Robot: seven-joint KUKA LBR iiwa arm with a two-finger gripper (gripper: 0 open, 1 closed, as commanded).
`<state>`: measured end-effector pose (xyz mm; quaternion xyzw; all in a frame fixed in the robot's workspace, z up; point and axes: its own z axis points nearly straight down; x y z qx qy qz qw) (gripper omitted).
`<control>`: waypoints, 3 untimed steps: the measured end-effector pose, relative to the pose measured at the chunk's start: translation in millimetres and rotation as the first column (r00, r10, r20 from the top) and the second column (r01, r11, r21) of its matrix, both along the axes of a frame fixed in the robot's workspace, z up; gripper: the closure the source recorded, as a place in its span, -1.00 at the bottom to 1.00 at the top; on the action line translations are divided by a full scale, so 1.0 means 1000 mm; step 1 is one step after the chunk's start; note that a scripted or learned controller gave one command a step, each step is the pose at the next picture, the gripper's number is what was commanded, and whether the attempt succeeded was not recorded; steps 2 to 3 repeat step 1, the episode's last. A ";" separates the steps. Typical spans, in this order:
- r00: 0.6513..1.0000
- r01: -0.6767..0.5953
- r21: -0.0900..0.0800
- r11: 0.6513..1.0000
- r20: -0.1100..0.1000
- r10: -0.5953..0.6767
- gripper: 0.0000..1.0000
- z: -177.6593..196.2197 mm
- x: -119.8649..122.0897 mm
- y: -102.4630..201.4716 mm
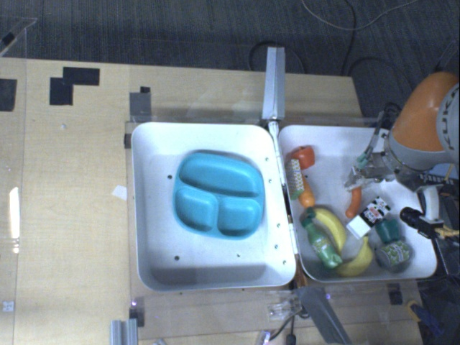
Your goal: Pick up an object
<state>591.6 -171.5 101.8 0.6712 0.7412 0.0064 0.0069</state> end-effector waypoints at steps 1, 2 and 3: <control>0.993 0.119 -0.001 0.993 -0.011 -0.119 1.00 0.113 0.057 0.036; 0.993 0.119 -0.001 0.993 -0.011 -0.119 1.00 0.113 0.057 0.036; 0.993 0.119 -0.001 0.993 -0.011 -0.119 1.00 0.113 0.057 0.036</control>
